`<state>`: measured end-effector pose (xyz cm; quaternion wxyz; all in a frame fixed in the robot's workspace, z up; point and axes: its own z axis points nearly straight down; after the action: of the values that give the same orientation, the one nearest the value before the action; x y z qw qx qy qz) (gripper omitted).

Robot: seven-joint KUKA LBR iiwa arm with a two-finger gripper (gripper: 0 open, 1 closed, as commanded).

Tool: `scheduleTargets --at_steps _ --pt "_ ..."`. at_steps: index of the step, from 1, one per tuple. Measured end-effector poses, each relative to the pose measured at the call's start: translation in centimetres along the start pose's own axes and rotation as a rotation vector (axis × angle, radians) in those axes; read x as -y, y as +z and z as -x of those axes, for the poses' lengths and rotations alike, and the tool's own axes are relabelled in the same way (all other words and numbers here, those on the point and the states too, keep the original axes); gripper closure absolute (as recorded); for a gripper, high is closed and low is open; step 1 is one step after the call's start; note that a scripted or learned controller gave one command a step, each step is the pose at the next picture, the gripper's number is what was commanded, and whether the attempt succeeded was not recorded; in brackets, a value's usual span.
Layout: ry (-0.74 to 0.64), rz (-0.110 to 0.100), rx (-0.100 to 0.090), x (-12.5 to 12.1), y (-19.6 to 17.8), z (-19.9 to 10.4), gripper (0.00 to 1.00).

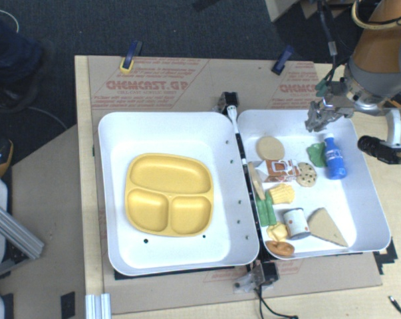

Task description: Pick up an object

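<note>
**A:** In the camera view, where does the arm stand?

**B:** It comes in from three o'clock. The gripper (320, 119) hangs over the right bin (370, 198), near its one o'clock corner. Nothing sits between the fingers that I can make out. How far apart they are, I cannot tell; they are small and dark against the rim.

**A:** And what is there to pick?

**B:** All of it lies in the right bin. The blue bottle (334, 158) lies just below the gripper, toward five o'clock from it, touching a green piece (316, 154) on its nine o'clock side. A round tan disc (270, 147) sits at the bin's eleven o'clock. A cookie (306, 175) lies near the middle, a tan wedge (328, 226) at five o'clock, and a small can (294, 222) beside it. The left bin (114, 198) holds a yellow divided tray (168, 193).

**A:** So how should this step go?

**B:** My judgement: the bottle is the nearest target. Centre over its body, turn the fingers across its narrow width, not along its length, and descend straight. The green piece crowding one side could catch a finger, so that finger needs room. The bottle is round, so an off-centre squeeze may roll it away.
</note>
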<state>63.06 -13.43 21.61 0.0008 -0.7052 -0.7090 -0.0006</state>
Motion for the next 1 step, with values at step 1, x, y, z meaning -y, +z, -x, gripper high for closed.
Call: scheduleTargets --at_steps 1 --pt "-0.001 0.006 0.001 -1.58 -1.47 -5.43 1.00"
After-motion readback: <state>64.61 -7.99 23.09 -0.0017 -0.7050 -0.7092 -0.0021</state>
